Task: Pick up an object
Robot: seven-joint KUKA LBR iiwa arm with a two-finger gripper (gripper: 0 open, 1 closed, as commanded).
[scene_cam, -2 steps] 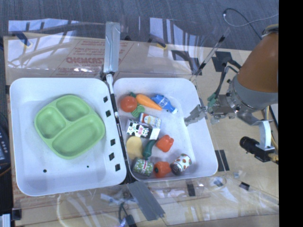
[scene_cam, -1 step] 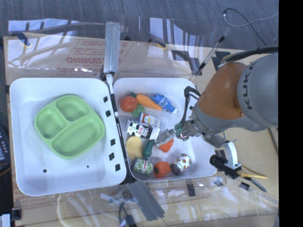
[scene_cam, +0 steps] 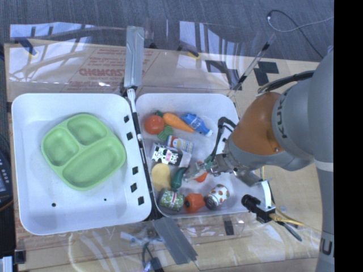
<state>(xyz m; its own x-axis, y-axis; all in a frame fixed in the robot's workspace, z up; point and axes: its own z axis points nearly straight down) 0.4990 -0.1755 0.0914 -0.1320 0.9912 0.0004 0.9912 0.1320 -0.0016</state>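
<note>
**Arm working low in the crowded right bin**

While you are watching the right bin (scene_cam: 148,103), the gripper (scene_cam: 205,168) is sitting low among the toys near its middle, and you cannot tell how it is set. A small orange piece (scene_cam: 201,177) is lying just beside it. A carrot (scene_cam: 178,122), tomato (scene_cam: 153,124) and blue packet (scene_cam: 198,124) are crowding the far edge; a yellow fruit (scene_cam: 160,175), red toy (scene_cam: 193,202) and patterned can (scene_cam: 218,195) are lining the near wall. The left bin (scene_cam: 34,208) is offering open floor around a green plate (scene_cam: 83,150).
</note>
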